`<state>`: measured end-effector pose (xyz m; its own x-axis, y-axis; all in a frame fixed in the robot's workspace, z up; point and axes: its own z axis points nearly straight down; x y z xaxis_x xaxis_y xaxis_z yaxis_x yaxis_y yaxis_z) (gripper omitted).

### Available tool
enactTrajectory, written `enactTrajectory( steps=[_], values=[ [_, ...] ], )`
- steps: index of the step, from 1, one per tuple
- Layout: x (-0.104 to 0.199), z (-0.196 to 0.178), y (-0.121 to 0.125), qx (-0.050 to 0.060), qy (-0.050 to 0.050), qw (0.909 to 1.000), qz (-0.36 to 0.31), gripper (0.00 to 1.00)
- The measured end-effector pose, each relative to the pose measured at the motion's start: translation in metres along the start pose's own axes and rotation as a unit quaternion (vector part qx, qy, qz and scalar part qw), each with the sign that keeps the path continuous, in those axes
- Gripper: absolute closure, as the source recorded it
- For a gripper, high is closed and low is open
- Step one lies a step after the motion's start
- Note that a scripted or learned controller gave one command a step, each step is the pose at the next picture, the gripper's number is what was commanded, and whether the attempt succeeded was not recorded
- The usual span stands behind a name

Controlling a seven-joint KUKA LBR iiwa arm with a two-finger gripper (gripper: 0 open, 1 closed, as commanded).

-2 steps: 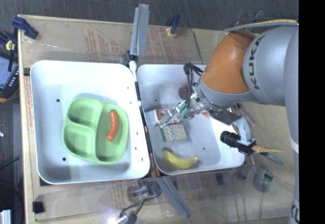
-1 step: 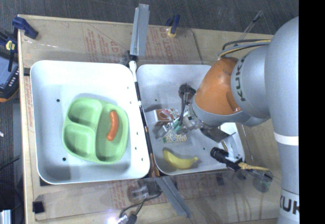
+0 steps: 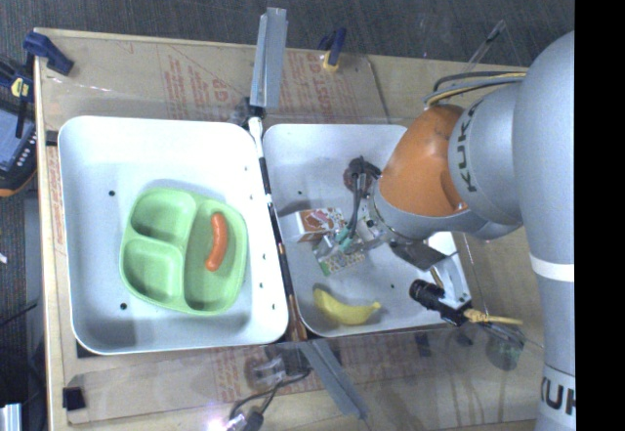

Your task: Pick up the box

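The right of the frame is taken up by the arm (image 3: 508,165), its orange band hanging over the right bin (image 3: 293,302), and much of that bin's floor is hidden by it. The left bin (image 3: 88,155), at centre left on the desk (image 3: 146,67), is occupied by a green divided tray (image 3: 156,263) in which a sausage (image 3: 217,241) is laid. In the lower middle of the right bin a banana (image 3: 347,308) is seen, near its bottom wall. The box (image 3: 332,241), small and printed, lies at the centre of the frame just above the banana, and the end effector (image 3: 354,224) is placed directly at it; whether it is released or clenched cannot be told. A miss is judged likely: the box lies low and tilted, so it could be nudged aside instead of seized, or pushed onto the banana
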<state>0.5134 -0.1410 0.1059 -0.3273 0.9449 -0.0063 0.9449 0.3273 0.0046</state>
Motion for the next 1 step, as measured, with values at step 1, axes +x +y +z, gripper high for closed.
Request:
enactTrajectory(
  steps=[1],
  values=[
    [0.0001, 0.0000, 0.0001, 0.000, 0.000, 1.0000, 0.000, 0.00]
  ],
)
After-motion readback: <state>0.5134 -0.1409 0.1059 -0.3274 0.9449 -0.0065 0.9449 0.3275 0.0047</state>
